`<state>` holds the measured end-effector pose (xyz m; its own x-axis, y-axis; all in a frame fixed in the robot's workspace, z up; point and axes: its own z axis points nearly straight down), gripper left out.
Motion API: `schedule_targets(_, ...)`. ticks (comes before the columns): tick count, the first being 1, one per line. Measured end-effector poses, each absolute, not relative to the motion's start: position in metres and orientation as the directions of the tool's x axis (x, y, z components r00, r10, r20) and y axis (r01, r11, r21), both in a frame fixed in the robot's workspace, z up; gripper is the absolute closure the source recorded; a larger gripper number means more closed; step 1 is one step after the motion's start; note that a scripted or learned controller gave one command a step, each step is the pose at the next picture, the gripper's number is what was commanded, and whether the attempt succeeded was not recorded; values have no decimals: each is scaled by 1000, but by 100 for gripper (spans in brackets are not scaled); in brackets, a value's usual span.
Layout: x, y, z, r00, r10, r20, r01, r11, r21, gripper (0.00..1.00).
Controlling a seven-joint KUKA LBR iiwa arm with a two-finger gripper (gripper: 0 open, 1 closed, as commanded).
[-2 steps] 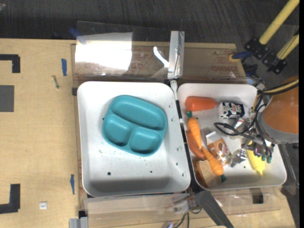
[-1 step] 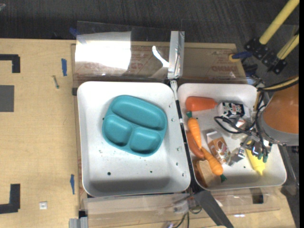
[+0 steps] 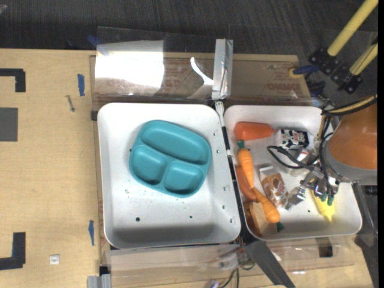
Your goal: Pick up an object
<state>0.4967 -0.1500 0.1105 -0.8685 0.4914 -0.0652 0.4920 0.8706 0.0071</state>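
1. Two white bins sit side by side on the desk: the left bin and the right bin.
2. One teal plate lies in the left bin, near the middle, tilted a little; it has three compartments.
3. Toys crowd the right bin. Three orange carrot-like pieces show along its left side: one thick carrot lies flat near the far wall, one thin carrot stands lengthwise by the left wall, and one more lies nearer the front.
4. One brown bread-like piece sits at the front left corner, touching the last carrot.
5. One brown packet lies mid-bin, and one black-and-white packet lies near the far wall.
6. One yellow piece lies at the right, just beside the claw.
7. Down in the right bin, the claw hangs under the orange band; cables hide it, so I cannot tell whether it is apart or together, or clamped on anything.
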Motion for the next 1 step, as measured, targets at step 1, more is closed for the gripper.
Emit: schedule_targets(1, 496, -145, 110, -838, 542, -61, 543, 840, 10, 0)
